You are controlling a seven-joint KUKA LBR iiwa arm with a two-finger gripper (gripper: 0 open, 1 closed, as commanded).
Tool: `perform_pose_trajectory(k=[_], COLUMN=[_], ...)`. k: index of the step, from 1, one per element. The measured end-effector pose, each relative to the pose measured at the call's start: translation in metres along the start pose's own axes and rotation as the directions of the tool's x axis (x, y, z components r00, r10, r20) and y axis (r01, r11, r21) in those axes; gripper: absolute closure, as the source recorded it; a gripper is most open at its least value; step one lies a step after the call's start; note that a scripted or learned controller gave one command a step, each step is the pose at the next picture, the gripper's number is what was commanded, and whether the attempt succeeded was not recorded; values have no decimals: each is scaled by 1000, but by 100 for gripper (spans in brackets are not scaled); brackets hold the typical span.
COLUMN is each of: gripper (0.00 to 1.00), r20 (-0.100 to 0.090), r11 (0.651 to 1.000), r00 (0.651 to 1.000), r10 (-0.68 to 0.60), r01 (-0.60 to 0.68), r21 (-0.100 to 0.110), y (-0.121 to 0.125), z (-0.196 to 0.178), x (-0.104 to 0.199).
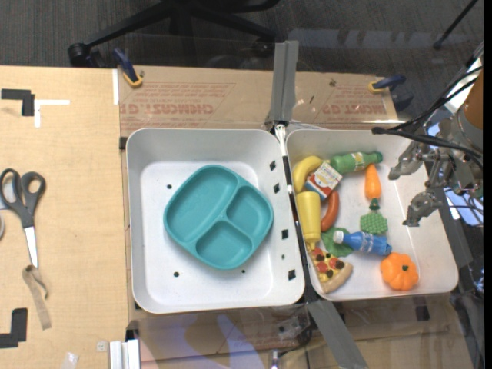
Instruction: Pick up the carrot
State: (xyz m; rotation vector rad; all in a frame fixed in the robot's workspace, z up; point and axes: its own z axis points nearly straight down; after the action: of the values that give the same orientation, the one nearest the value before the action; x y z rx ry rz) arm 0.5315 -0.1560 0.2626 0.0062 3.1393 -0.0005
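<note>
The carrot (pixel 372 181) is a small orange piece with a green stub at its near end. It lies in the right bin (pixel 438 244), toward the back, just right of a snack box (pixel 324 179). My gripper (pixel 413 187) hovers over the bin's right side, a short way right of the carrot and apart from it. Its two grey fingers (pixel 419 206) are spread open with nothing between them.
Around the carrot lie a green bottle (pixel 355 161), a banana (pixel 304 167), a yellow bottle (pixel 309 214), a red sausage (pixel 331 210), a green knobbly piece (pixel 373 223), a blue bottle (pixel 364 242), a pizza slice (pixel 329 268) and a pumpkin (pixel 399 272). The left bin (pixel 146 283) holds a teal divided plate (pixel 219 216).
</note>
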Motion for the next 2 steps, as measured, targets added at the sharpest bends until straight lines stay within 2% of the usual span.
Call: perform_pose_trajectory(k=[1,2], gripper=[0,0], r20=[0,11], r11=[996,997], r00=[996,997], r10=[95,78], r01=[-95,-78], r21=[0,6], y=[-65,-48], z=[135,159], x=[-47,-107])
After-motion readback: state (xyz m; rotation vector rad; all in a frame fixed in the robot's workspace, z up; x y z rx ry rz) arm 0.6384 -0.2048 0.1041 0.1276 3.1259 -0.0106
